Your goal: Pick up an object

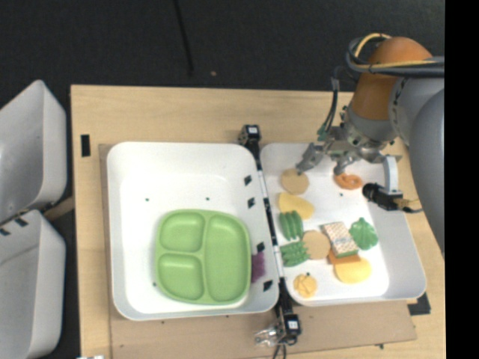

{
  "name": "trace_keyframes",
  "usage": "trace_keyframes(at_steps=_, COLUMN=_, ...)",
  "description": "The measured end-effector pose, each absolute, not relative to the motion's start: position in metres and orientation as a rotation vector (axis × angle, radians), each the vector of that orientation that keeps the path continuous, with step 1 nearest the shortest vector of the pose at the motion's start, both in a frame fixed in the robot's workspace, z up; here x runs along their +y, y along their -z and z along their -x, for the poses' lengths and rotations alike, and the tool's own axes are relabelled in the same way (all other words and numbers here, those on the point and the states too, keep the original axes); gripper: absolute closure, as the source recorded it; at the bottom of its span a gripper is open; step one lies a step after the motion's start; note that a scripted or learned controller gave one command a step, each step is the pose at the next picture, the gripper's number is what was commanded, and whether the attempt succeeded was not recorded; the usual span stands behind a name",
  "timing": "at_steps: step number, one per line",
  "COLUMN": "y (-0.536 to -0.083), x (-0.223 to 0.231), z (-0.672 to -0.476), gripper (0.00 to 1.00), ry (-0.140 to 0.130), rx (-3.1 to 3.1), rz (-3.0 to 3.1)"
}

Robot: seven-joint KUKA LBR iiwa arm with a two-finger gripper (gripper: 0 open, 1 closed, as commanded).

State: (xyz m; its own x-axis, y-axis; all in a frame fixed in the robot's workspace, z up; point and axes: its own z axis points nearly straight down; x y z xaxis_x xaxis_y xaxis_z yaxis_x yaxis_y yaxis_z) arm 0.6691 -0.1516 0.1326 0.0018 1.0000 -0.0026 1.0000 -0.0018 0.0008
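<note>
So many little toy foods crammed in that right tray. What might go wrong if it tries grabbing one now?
The gripper hangs by the round tan cookie-like piece, which lies flat, so the fingers may slide off it. The yellow wedge and green ridged pieces lie close by, so a reach could nudge them or catch two.

One fixed camera looks down at a slant on both bins (120, 200).

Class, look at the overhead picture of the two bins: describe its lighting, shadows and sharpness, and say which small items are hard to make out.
Camera view: even, soft light, so the white bins look bright without hard glare; the green divided plate casts only a faint shadow; the surroundings fall to near black; the picture is slightly soft, so the small toy foods blur together and the gripper lacks fine detail.
</note>
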Motion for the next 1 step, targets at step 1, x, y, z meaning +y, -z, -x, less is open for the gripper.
trace_keyframes(at_steps=1, y=-0.1382, x=-0.1434, z=-0.6645, gripper=0.0, ry=0.0, rx=2.217, rz=-2.222)
